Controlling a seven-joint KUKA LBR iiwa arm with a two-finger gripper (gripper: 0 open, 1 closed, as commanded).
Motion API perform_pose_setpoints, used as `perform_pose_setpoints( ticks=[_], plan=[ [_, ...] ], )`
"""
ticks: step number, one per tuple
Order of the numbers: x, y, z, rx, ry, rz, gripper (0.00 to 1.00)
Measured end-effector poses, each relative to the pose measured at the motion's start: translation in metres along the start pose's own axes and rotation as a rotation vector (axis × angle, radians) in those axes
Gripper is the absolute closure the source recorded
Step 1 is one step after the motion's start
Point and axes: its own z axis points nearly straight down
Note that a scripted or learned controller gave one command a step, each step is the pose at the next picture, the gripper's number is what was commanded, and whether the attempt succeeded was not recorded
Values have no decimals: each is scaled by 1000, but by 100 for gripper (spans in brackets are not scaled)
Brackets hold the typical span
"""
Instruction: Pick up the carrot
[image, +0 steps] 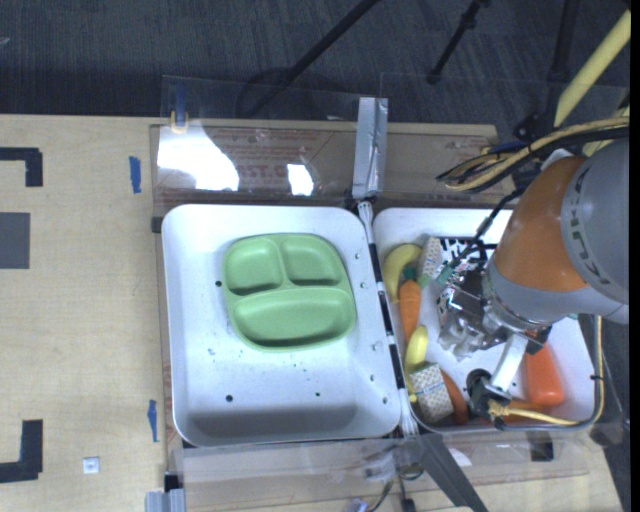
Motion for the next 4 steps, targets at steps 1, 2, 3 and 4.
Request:
perform_pose_setpoints(
  ticks=[1,2,3,4],
  plan=[
    [-10,48,0,0,-1,348,100],
    [-38,22,-60,1,-1,454,100],
    [-48,42,-11,5,-2,665,100],
    [-64,39,97,0,5,837,100]
  ],
)
